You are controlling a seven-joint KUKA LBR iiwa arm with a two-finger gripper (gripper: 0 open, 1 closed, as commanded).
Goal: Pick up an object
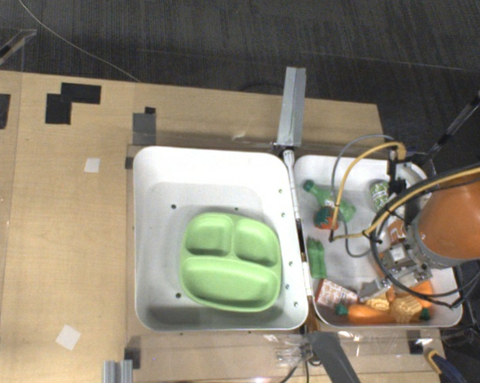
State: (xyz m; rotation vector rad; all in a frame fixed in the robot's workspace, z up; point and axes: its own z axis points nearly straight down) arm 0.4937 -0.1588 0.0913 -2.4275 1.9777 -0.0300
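My gripper (401, 272) reaches down into the near right part of the right bin (349, 253), under the orange band of the arm. Right below it lie an orange carrot-like piece (367, 313), a tan lumpy item (406, 308) and a small printed packet (335, 293). Farther back in that bin sit a green bottle-shaped toy (322, 192), a small red-and-green piece (328, 219) and a green flat strip (316, 258). The wrist and cables hide the fingers and whatever lies under them.
The left bin (156, 223) holds a green divided tray (230, 261). A metal post (291, 110) stands at the back between the bins. Cables (359, 163) loop over the right bin's far side. Wooden bench surface spreads to the left.
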